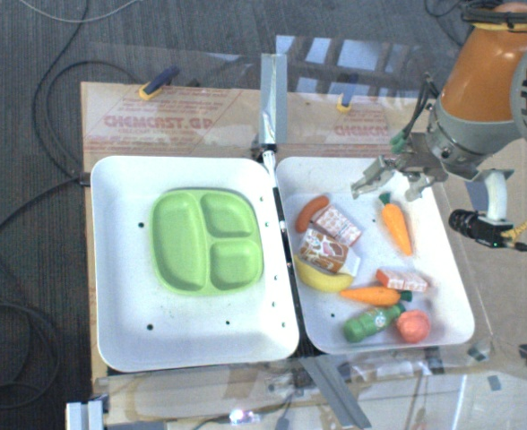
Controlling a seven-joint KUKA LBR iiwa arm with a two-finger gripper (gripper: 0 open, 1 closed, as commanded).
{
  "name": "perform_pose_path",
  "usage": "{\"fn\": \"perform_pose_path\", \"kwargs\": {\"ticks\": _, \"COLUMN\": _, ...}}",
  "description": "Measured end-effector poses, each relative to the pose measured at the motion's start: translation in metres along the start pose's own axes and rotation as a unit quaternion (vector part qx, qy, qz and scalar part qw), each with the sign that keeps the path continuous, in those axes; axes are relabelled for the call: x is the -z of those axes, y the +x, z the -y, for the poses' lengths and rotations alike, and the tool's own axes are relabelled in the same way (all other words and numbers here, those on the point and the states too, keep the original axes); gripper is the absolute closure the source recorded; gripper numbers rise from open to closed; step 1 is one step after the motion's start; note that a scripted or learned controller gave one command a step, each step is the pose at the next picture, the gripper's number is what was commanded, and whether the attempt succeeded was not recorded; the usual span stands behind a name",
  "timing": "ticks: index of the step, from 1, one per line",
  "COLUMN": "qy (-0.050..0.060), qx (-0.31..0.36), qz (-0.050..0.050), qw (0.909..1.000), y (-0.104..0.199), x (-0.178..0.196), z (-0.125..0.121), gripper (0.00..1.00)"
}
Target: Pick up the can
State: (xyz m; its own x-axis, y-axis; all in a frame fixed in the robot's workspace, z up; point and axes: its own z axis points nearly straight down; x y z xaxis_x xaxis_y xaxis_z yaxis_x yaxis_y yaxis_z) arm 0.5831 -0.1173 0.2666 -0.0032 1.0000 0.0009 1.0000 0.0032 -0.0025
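Camera view: the can lies on its side in the right bin, long axis left-right, above a carrot. My fingers hang spread, empty, near the bin's far edge.

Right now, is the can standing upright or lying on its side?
Lying on its side. The can rests flat in the right bin, label facing up, beside the banana.
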Motion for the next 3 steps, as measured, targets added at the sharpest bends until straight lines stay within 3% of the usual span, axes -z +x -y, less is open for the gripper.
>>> {"fn": "perform_pose_path", "kwargs": {"ticks": 1, "qy": 0.0, "qx": -0.073, "qz": 0.0, "qw": 0.9973, "y": -0.02, "x": -0.128, "z": 0.028, "gripper": 0.0}}
{"fn": "perform_pose_path", "kwargs": {"ticks": 2, "qy": -0.027, "qx": -0.141, "qz": 0.004, "qw": 0.9896, "y": 0.006, "x": -0.157, "z": 0.04, "gripper": 0.0}}
{"fn": "perform_pose_path", "kwargs": {"ticks": 3, "qy": -0.033, "qx": -0.162, "qz": -0.004, "qw": 0.9863, "y": -0.026, "x": -0.158, "z": 0.061, "gripper": 0.0}}
